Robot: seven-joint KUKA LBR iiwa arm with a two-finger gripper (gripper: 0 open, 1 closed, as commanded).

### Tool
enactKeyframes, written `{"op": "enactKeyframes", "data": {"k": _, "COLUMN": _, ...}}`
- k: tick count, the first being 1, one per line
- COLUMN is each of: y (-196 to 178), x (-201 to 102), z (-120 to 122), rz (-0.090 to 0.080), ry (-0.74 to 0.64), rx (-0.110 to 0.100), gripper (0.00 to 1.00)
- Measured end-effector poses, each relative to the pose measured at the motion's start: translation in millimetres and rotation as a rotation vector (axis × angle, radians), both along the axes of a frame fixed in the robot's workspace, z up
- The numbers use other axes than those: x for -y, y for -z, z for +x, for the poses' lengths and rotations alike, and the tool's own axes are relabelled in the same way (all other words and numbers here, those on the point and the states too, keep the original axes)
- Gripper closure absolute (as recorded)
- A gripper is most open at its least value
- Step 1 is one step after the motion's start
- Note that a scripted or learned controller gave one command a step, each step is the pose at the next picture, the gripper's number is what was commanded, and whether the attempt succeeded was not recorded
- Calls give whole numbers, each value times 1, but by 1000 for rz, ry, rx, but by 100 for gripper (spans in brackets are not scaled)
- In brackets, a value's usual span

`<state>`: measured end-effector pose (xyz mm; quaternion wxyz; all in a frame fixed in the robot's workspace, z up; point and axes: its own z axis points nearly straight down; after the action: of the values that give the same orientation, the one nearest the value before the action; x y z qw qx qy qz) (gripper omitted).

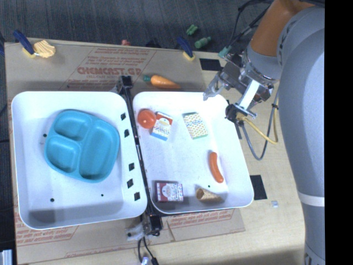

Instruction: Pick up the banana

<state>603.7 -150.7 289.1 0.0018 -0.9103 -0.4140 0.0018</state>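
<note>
Likely robot lab, cardboard-covered bench (110,59), twin white bins (22,164)

From my remote seat I look down on a bench covered by a tan cardboard sheet (105,59) printed with red lettering. Blue clamps (23,42) pin its far edge at the left corner and near the middle. Beyond the bench lies a dark grey ribbed floor (110,10). The bare bench top (276,203) to the right is pale beige, marked with black tape squares (257,186). Light is even and soft, with faint shadows.
</note>
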Motion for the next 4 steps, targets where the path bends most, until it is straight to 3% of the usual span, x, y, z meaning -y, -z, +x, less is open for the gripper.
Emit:
{"op": "enactKeyframes", "data": {"k": 1, "y": 162, "x": -7, "z": 7, "rz": 1, "ry": 256, "rx": -3, "gripper": 0}}
{"op": "enactKeyframes", "data": {"k": 2, "y": 199, "x": -45, "z": -60, "rz": 1, "ry": 258, "rx": -4, "gripper": 0}}
{"op": "enactKeyframes", "data": {"k": 3, "y": 98, "x": -105, "z": -91, "rz": 0, "ry": 1, "rx": 1, "gripper": 0}}
{"op": "enactKeyframes", "data": {"k": 4, "y": 170, "x": -44, "z": -108, "rz": 0, "ry": 169, "rx": -3, "gripper": 0}}
